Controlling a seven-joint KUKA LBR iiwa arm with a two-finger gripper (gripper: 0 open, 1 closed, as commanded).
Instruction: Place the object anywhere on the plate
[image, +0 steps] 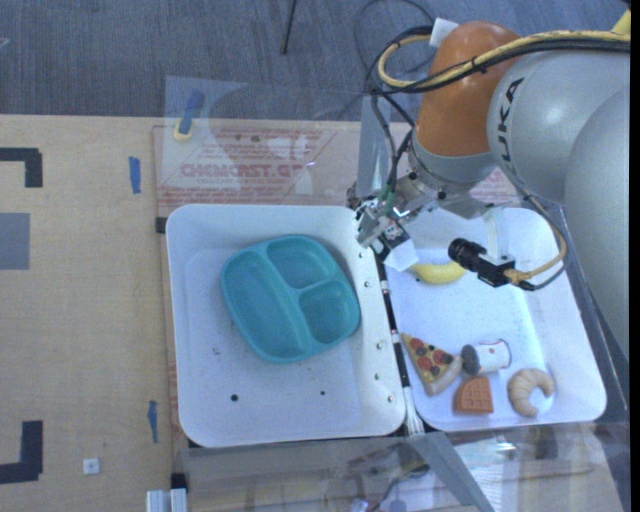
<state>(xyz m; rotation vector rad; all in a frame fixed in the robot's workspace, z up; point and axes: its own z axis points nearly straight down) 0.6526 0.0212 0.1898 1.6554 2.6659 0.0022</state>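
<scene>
— So, what lies where?
— A teal plate (290, 297) with three compartments, smooth and rounded, sits in the left bin (200, 400). The gripper (380, 225) hangs over the divider between the bins — whether the jaws are parted, I cannot tell.
— And the object?
— A banana (437, 271) lies in the right bin (560, 390), near a pizza slice (432, 362), a waffle (474, 396) and a croissant (530, 388) — all on a pale wooden tabletop (80, 320).

2 bins (200, 400), 1 plate (290, 297), 1 banana (440, 271), 1 pizza slice (432, 362), 1 waffle (474, 396), 1 croissant (530, 388).
</scene>
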